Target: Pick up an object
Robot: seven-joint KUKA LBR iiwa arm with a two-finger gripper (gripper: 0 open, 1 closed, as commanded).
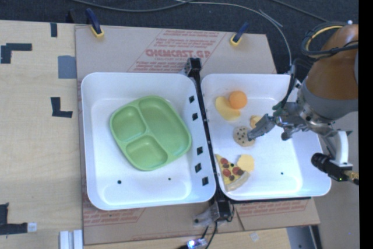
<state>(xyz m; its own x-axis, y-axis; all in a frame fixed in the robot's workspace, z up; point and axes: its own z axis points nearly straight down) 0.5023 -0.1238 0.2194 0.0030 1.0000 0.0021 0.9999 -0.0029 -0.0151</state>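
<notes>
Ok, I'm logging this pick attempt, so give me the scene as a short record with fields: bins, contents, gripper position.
left bin: holds a green divided plate
right bin: holds an orange ball resting on a yellow piece, a round cookie, a pizza slice and a small yellow wedge
gripper: over the right bin, tip just right of the cookie
arm: reaches in from the right side of the view
held item: nothing seen between the fingers
bench: cardboard sheet under both bins
</notes>
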